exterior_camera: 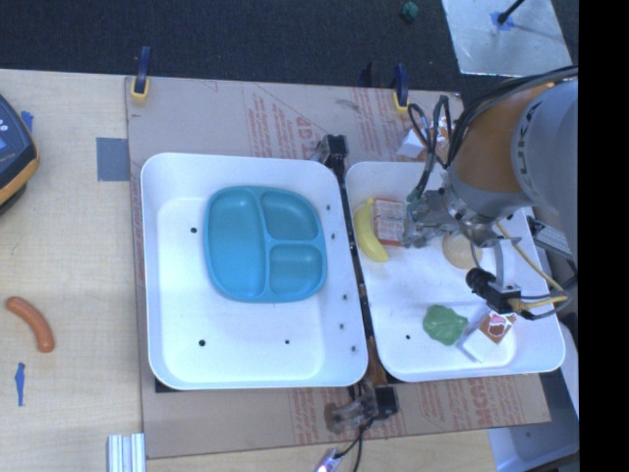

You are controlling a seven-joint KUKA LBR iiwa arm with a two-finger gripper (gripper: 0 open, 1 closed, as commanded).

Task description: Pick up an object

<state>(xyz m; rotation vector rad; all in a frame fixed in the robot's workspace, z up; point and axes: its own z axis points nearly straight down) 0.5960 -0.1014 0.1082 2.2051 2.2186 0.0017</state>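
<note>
The hand (425, 226) hangs by the banana (371, 232) in the right bin (413, 357); its grip is unclear.

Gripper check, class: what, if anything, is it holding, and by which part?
It cannot be told. The gripper sits low in the right bin beside the banana, the arm's wrist covering any hold.

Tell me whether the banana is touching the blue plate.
Apart. The camera view shows the banana in the right bin and the blue plate in the left bin, with both rims between them.
</note>
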